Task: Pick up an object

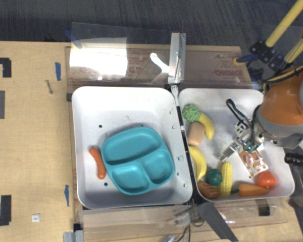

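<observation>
Your gripper (231, 150) hangs low over the middle of the right bin (219, 96), its two fingers (226, 154) spread a little with bare white floor showing between them, so you hold nothing yet. Just below and to the left of the fingertips lies the corn cob (225, 178), upright along the bin's near side, touching the dark green vegetable (213, 176) beside it; these are the nearest candidates. Left of those, a banana (198, 161) runs along the bin's left wall, with a pale tan piece (196, 133) above it, a second banana (208, 125) curving round that, and a knobbly green fruit (191, 113) at the top. A brown item (208, 189) sits in the near left corner. To the right of the gripper you have a carrot (253, 189) along the near wall and a red tomato (267, 179) just above it, close under the wrist. In the left bin (86, 105) rests a teal divided plate (137, 159) with an orange sausage-like piece (98, 162) beside it, well apart from your arm. As I judge it, the pick is not yet made: you still have to settle on a thing, descend, close and lift.
</observation>
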Available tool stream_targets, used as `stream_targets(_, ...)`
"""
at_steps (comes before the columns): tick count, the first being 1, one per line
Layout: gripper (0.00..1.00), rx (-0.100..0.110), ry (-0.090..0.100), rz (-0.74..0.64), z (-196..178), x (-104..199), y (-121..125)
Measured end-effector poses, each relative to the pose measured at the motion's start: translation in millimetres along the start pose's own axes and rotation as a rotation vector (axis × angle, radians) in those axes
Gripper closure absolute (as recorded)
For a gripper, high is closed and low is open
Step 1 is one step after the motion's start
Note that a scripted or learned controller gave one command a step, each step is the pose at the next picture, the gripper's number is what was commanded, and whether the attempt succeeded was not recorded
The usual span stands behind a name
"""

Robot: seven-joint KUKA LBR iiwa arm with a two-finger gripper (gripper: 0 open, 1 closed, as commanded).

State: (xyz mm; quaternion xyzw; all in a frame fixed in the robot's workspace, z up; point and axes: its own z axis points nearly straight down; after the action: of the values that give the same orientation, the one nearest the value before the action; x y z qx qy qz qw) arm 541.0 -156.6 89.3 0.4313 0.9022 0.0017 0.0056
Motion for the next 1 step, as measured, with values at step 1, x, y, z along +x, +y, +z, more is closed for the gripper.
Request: stream_targets(1, 0.0, -0.011, 0.008, 0.015, -0.7, -19.6, -24.7)
